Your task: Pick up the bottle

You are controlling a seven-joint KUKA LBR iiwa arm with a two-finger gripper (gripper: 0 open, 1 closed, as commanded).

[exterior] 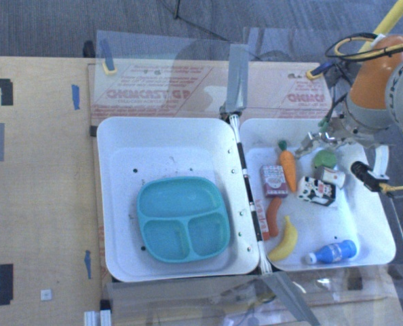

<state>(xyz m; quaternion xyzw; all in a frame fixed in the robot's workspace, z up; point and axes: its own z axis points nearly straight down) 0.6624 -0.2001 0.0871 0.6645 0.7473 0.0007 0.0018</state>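
The bottle point(334, 252) is clear blue with a blue cap. It lies on its side near the front right corner of the right bin point(386, 240), cap pointing left. My gripper point(321, 139) hangs over the back of the same bin, just above a green round object point(325, 159) and well behind the bottle. Its metal fingers look spread apart with nothing between them. The grey arm with its orange band point(372, 80) comes in from the upper right.
The right bin also holds a carrot point(289, 170), a red carton point(274, 180), a black-and-white carton point(317, 190), a reddish sausage point(273, 216) and a banana point(285, 241) just left of the bottle. The left bin point(120, 141) holds a teal divided plate point(182, 218).
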